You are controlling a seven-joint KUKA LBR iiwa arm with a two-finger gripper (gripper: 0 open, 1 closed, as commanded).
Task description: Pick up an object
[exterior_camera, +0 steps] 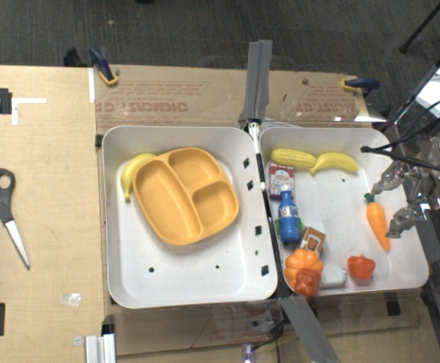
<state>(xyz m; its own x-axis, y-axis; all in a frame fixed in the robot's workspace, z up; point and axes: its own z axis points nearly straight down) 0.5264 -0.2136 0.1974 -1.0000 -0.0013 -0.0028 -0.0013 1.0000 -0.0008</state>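
- The gripper (400, 200) hangs over the right edge of the right bin (333, 195), its two fingers spread apart with nothing between them.
- A carrot (377, 224) lies just left of the fingers, pointing down the bin's right side.
- A red pepper (361, 268) sits near the bin's lower right corner; an orange pumpkin (304, 264) lies at its lower left.
- A blue bottle (288, 216) stands along the left wall, with corn (292, 157) and a banana (336, 162) at the top.
- The left bin (129, 271) holds a yellow divided plate (186, 194) with a second banana (133, 172) at its left rim.
- Scissors (7, 210) lie on the bench at far left.
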